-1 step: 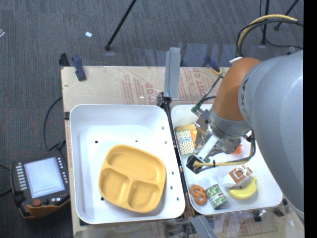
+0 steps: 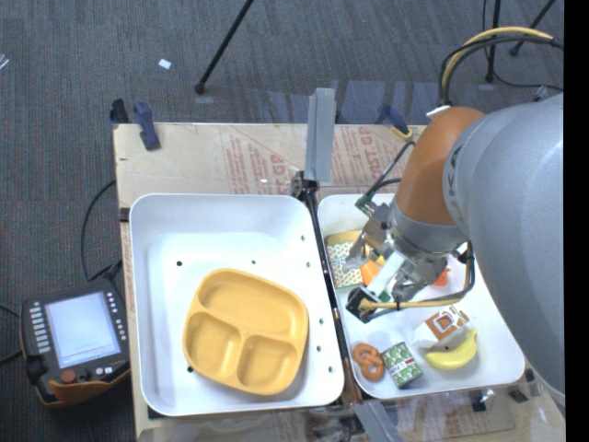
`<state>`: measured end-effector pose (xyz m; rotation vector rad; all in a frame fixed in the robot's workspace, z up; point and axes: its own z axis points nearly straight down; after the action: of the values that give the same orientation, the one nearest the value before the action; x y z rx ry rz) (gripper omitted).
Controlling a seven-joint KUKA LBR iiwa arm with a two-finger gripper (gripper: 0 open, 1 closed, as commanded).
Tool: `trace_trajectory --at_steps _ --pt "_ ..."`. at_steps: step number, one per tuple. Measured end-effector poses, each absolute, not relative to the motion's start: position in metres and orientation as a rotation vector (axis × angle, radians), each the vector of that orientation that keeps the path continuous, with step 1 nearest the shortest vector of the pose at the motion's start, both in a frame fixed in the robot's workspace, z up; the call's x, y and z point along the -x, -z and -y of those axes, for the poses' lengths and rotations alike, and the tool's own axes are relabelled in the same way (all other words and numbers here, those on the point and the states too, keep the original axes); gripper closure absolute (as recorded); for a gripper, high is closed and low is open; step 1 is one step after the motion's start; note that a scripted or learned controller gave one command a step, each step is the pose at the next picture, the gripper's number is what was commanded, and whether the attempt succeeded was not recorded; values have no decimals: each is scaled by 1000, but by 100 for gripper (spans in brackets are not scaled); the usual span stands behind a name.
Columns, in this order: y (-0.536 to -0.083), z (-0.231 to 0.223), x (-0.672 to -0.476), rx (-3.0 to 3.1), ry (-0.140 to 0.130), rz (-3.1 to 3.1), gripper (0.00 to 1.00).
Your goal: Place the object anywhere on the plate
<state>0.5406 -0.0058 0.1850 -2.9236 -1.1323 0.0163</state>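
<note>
Clearly the arm is reaching into the right bin from its right side. The gripper is hanging low over that bin's left half, near the walls where it meets the left bin. I cannot tell whether the gripper is standing open or closed, because the wrist is covering it from above. Nothing is showing in its grasp, so I am judging the pick as not yet made.

A small orange piece is lying just beside the gripper, against a patterned card by the left wall. It is looking like the object being gone for, though I cannot be sure. A pretzel, a green box and a banana are lying along the front edge.

The plate, yellow with three compartments, is sitting bare in the left bin towards its front edge.

Doing this step well is meaning three things, in my judgement:
- closing squarely on the orange piece alone, without catching the card under it
- lifting clear of both bin walls before crossing
- letting go low over any compartment, so the piece is not bouncing off
</note>
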Motion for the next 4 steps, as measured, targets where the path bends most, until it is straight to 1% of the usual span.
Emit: trace_trajectory --at_steps 1,3,4 --pt "-193 5 -540 2916 -25 1143 100" --pt "-208 6 -540 2900 -45 1163 100" --pt "-208 6 -539 2899 -46 1165 0"
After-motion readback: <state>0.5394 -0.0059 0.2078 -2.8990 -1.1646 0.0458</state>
